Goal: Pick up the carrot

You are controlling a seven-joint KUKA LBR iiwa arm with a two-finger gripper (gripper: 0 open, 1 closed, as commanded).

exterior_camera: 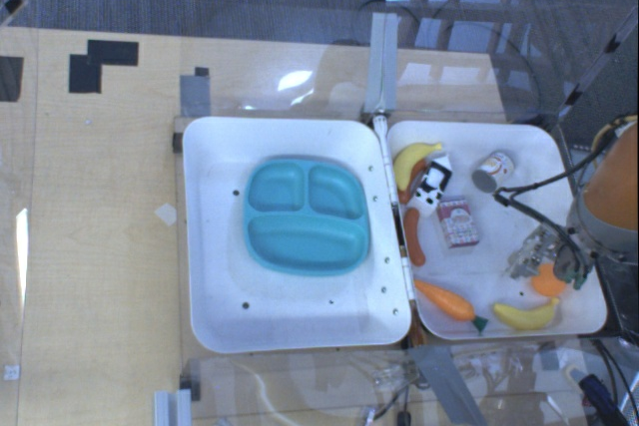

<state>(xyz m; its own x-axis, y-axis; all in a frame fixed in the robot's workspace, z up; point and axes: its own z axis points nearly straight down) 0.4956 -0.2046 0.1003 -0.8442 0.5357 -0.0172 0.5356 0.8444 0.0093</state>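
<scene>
The carrot (pixel 445 300), orange with a dark green tip, lies at the front left of the right bin (pixel 519 137), pointing along the front wall. My gripper (pixel 544 262) hangs low over the bin's right side, well to the right of the carrot and apart from it. A small orange object (pixel 548 285) sits directly under the gripper, partly covered by it. I cannot make out whether that object is touched.
A yellow banana (pixel 526 315) lies by the front wall just below the gripper. A second banana (pixel 413 163), a black-and-white item (pixel 431 185), a pink box (pixel 458 222), a red sausage (pixel 412 234) and a can (pixel 493 169) share the right bin. A blue divided plate (pixel 306 216) sits in the left bin (pixel 215 214).
</scene>
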